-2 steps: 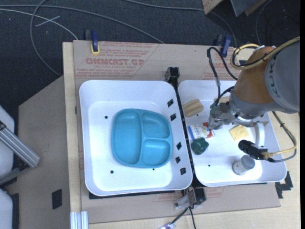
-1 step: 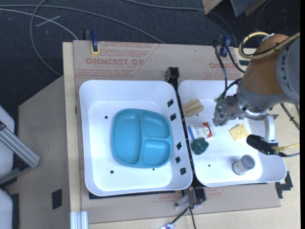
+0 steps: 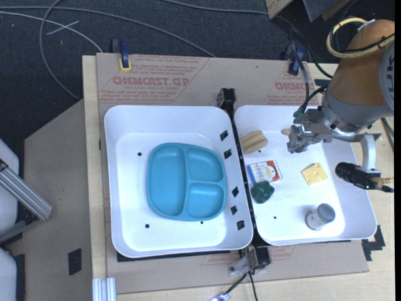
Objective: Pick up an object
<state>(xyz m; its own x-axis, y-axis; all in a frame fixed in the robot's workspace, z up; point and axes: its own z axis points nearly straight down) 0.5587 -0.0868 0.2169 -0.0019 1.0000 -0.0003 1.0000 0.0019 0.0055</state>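
None of the pieces in the right bin (image 3: 351, 227) is lifted yet, so I take any of them as my target. A tan wooden block (image 3: 254, 141) lies near the bin's far left corner, just beside the divider between the bins. Toward the near edge from it sit a small printed card (image 3: 264, 170) and a dark green lump (image 3: 262, 191), touching or nearly so. A yellow wedge (image 3: 314, 174) rests about mid-bin toward the right wall, and a grey cylinder (image 3: 320, 216) stands near the near right corner.

My gripper (image 3: 299, 140) hangs over the far part of this bin, between the block and the wedge, with nothing visible in it. I cannot tell how its jaws stand from this angle.

To do this well, I would pick the wedge or the cylinder, since each stands apart from its neighbours. I would centre over the piece before descending and avoid the card and lump, where one could be nudged by the other.

The left bin (image 3: 119, 168) holds a blue divided plate (image 3: 186, 182). The cardboard sheet (image 3: 156, 74) under both bins carries red print reading roughly "CHEMCAST", with further letters I cannot make out. The card's writing is too small to read.
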